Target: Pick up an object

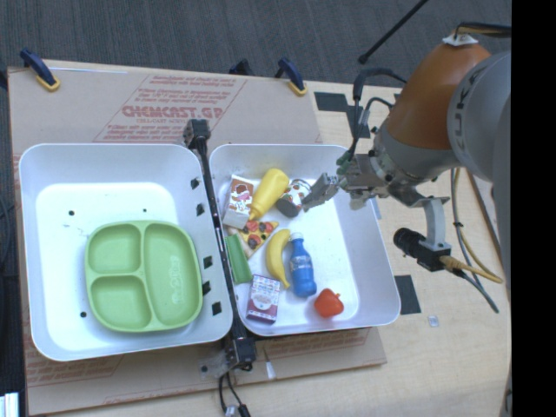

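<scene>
Bins are sitting side by side before you, the left bin [52,181] carrying a green divided tray [143,274]. Beside it, the right bin [365,259] is holding a yellow bottle [270,191], a banana [277,256], a blue bottle [301,267] and a red fruit [328,303]. Your gripper [314,195] is hanging just right of the yellow bottle; you cannot tell how wide it is standing or whether it is gripping anything.
</scene>
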`<state>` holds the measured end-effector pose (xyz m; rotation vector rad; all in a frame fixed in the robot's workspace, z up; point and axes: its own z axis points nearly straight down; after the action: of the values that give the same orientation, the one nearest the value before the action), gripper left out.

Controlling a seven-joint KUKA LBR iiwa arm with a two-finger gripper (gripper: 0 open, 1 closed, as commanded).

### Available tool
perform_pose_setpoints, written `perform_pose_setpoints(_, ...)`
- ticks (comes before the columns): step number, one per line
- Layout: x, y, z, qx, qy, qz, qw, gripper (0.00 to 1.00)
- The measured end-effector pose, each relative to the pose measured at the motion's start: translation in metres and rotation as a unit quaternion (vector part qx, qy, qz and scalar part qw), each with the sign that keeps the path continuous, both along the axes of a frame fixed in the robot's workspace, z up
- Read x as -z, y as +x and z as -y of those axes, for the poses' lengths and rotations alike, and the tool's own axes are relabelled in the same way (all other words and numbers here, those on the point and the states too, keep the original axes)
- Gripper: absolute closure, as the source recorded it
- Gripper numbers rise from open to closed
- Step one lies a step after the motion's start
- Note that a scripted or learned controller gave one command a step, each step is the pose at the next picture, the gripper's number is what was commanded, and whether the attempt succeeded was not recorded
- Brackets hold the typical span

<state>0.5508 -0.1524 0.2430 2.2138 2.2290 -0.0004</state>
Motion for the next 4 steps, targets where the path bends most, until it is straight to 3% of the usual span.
perform_pose_setpoints(1, 0.012, -0.075, -0.097, -0.001, 0.0006, -0.002, 1.0, 0.0)
perform_pose_setpoints(2, 0.012, -0.075, -0.096, 0.0, 0.0001, -0.002, 1.0, 0.0)
perform_pose_setpoints(3, 0.152, -0.075, -0.045, 0.0, 0.0003, -0.002, 1.0, 0.0)
perform_pose_setpoints(4, 0.142, -0.074, -0.046, -0.003, 0.0004, -0.002, 1.0, 1.0)
